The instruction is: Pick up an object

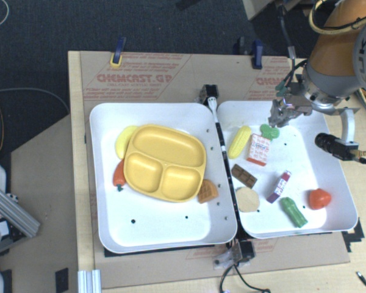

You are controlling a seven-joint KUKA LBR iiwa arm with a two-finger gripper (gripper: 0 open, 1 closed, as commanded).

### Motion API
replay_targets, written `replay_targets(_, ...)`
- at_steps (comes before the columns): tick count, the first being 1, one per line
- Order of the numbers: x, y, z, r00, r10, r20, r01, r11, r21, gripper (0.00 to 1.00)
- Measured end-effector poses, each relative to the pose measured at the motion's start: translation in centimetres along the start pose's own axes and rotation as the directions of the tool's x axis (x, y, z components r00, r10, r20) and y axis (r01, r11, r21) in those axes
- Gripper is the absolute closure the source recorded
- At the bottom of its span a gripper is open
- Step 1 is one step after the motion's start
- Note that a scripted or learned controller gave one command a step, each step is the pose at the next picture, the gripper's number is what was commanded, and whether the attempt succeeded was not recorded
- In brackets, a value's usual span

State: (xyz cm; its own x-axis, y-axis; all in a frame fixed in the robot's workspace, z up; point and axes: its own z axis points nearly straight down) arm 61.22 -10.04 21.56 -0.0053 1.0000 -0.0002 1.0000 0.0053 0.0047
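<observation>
My jaws (pixel 282 116) hang over the right bin (pixel 335 170), just above a small green object (pixel 269 131); I cannot tell if they are parted. Nothing is lifted yet; the grasp remains.

I'm looking down at what reads as a robotics lab bench, not a home or kitchen. The work surface (pixel 171 72) is a board with its protective film on, printed in red lettering and held at the far edge by a yellow clamp (pixel 116 55) and a blue clamp (pixel 257 52). Two shallow white bins (pixel 165 231) sit side by side, stocked with toy food and a yellow compartment tray (pixel 165 162). The floor is dark carpet (pixel 79 11), with loose cables (pixel 247 279) at the near edge, aluminium framing (pixel 12 209) at left, and the industrial arm (pixel 335 47) at right.
</observation>
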Motion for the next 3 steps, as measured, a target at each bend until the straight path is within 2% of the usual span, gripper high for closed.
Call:
replay_targets(1,2.9,4.7,0.2,1.000,0.000,0.000,0.000,1.000,-0.001,1.00)
replay_targets(2,2.8,5.2,-1.9,1.000,0.003,0.001,-0.003,1.000,-0.001,1.00)
replay_targets(3,3.8,5.4,-1.8,1.000,0.004,0.001,-0.004,1.000,0.001,1.00)
